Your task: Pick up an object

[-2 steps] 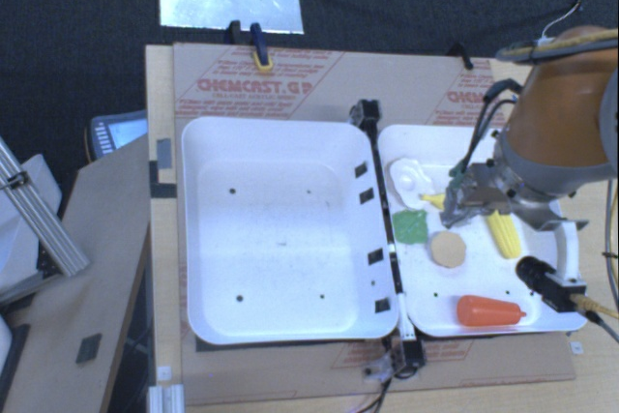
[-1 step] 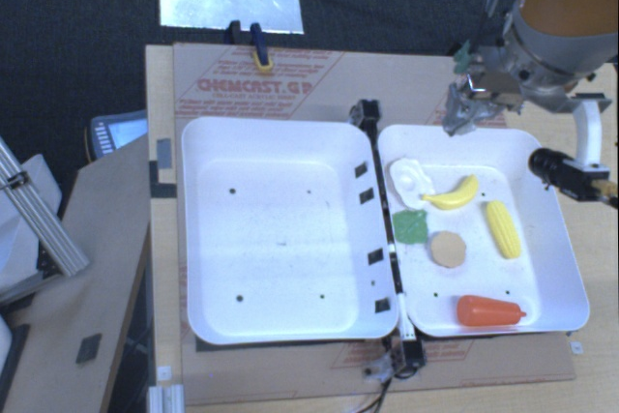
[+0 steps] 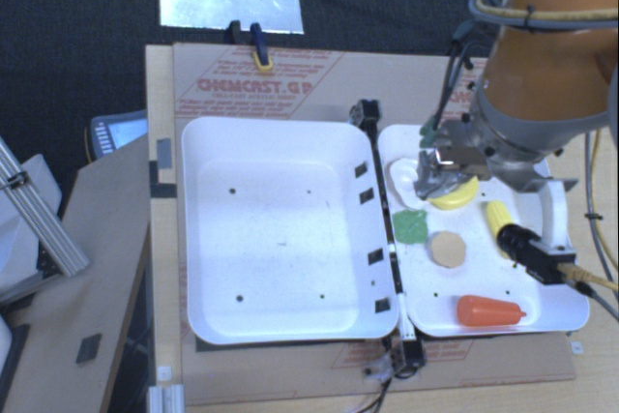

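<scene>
Camera view, white bins (image 3: pixel 280 237) on cardboard-topped bench (image 3: pixel 290 77), dark carpet (image 3: pixel 77 14)

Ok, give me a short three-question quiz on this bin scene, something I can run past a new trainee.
1. True or false: the orange carrot lies in the left bin.
2. Which item lies between the green piece and the carrot?
A. the tan round disc
B. the banana
C. a blue cup
3. Fill in: the gripper is low over the ____ bin, beside the banana.

Key:
1. False; it lies in the right bin, near the front edge.
2. A.
3. right.
</scene>
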`<state>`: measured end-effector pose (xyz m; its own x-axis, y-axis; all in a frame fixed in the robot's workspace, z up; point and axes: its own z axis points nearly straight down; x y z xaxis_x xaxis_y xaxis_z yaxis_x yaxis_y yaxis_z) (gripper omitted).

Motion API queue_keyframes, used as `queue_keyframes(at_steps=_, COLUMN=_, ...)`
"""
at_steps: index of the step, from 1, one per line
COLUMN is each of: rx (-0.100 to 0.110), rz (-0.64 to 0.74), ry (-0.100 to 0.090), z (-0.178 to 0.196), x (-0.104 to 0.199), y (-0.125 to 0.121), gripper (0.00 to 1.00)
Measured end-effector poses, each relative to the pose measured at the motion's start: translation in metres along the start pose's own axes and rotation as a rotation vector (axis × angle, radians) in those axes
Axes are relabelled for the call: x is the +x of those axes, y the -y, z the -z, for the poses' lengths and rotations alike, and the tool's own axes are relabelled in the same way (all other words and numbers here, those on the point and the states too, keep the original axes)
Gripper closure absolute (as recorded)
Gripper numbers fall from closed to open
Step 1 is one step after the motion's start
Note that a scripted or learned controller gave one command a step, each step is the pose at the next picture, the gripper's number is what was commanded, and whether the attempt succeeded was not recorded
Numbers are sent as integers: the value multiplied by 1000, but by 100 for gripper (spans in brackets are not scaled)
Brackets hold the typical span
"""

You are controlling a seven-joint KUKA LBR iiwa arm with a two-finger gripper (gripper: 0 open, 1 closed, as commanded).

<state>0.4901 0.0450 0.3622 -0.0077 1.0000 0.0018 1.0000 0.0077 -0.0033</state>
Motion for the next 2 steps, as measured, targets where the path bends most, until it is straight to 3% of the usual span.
queue_keyframes(at_steps=1, rx=-5, rz=-4, ry=1, z=2, x=-2, y=-3, gripper=0)
queue_keyframes(at_steps=2, rx=-5, rz=-4, ry=1, z=2, x=-2, y=-3, gripper=0)
